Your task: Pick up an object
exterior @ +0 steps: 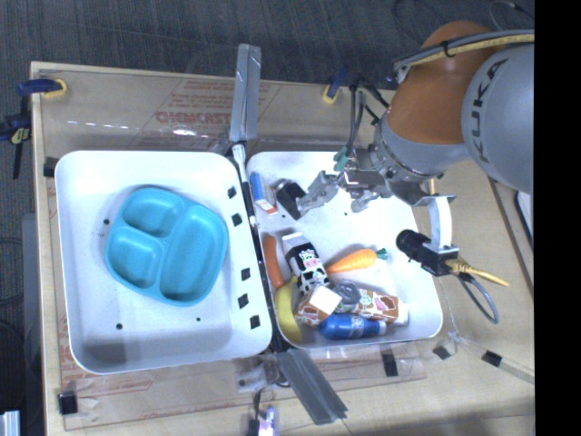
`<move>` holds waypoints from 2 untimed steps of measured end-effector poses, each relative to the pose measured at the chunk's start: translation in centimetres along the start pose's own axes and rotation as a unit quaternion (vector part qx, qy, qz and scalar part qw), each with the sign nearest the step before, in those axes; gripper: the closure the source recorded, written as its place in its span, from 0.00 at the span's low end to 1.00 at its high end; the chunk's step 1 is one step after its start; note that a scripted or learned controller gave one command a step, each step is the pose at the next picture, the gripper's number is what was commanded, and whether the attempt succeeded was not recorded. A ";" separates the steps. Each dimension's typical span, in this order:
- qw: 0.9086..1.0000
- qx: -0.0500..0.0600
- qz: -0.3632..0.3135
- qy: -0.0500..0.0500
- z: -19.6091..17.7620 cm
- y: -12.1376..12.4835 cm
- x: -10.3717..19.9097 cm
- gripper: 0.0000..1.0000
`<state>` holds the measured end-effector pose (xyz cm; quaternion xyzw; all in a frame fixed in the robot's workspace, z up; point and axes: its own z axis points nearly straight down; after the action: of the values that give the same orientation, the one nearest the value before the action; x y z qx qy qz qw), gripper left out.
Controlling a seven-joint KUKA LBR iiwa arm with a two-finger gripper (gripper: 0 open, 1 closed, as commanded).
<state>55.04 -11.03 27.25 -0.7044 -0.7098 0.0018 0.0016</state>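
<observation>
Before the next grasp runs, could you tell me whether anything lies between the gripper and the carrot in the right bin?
Nothing visible does: the gripper hangs above bare bin floor, and the carrot lies unobstructed just below in view.

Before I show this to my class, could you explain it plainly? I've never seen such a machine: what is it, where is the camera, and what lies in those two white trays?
It is one photo, taken from a fixed camera above a bench, looking down at a slant. The grey and orange shape at the right is a robot arm. Its pincer hangs over the right bin, with nothing between its fingers. That bin holds a jumble: a toy carrot, a small black-and-white cow-patterned item, a blue bottle and some packets. The left bin holds a blue divided plate. The arm's job is to pick up an object.
</observation>
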 end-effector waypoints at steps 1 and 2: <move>1.000 -0.001 -0.016 0.000 -1.4 1.3 -0.7 0.00; 1.000 0.000 -0.003 0.000 5.3 -0.2 -6.9 0.00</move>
<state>54.83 -17.96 21.94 -0.7025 -0.7117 0.0018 0.0014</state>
